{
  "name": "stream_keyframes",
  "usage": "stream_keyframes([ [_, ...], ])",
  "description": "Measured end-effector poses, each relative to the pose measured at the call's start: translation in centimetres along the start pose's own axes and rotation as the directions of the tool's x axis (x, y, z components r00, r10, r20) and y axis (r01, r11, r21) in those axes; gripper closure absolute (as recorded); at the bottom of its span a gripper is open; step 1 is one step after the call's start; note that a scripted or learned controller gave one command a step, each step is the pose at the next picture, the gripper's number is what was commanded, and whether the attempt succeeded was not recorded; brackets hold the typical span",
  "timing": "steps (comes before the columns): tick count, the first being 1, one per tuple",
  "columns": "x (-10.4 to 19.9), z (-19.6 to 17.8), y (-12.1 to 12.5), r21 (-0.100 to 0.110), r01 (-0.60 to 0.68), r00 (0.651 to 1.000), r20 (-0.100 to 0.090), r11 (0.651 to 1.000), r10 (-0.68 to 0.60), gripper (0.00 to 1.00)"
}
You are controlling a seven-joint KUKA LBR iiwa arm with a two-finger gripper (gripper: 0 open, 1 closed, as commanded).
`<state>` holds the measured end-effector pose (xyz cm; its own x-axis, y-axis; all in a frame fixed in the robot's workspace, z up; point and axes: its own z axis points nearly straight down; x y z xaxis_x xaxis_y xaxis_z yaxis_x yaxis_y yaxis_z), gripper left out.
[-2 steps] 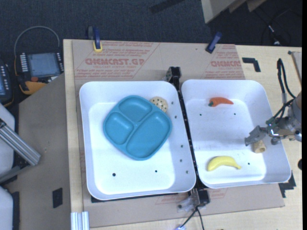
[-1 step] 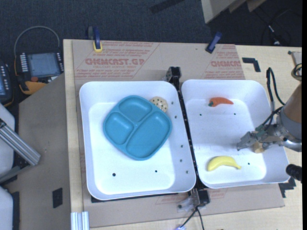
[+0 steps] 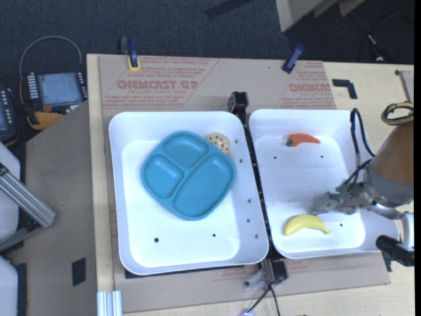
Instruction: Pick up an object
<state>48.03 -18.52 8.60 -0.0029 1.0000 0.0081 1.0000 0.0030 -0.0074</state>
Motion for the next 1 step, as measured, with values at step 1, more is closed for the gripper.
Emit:
stream_keyframes([
  [1,-0.18,-1.28,0.10,-0.006,-0.002,1.000,0.006,1.000,0.002,1.00],
])
